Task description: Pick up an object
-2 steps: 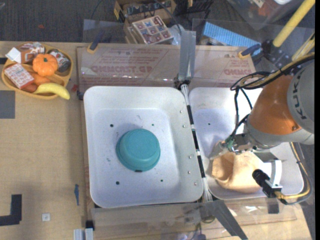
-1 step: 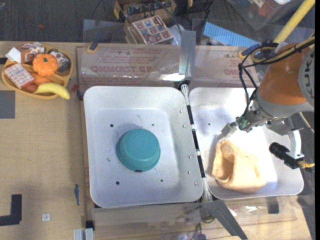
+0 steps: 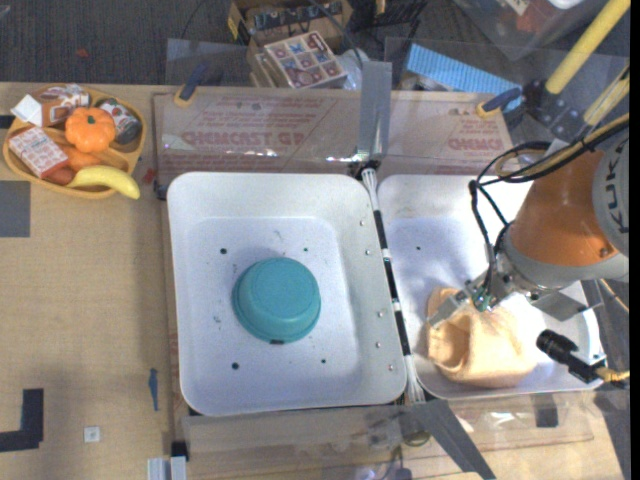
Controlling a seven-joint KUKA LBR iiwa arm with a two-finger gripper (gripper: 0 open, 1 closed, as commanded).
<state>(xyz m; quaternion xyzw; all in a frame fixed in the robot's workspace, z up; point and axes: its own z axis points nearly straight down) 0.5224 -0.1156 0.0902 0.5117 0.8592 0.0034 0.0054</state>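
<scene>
A tan, soft-looking lumpy object point(image 3: 478, 353) lies in the front part of the right bin point(image 3: 430, 228). My gripper point(image 3: 467, 303) is low over the object's upper left edge and seems to touch it, with the orange-banded arm point(image 3: 560, 223) rising behind it to the right. A teal bowl point(image 3: 278, 299) sits upside down in the middle of the left bin point(image 3: 200, 218), well away from the gripper.
A yellow plate point(image 3: 20, 158) with toy fruit, a banana and small boxes rests on the bench at the far left. Cardboard sheets and clutter lie behind the bins. Black cables point(image 3: 490, 193) loop from the arm over the right bin.
</scene>
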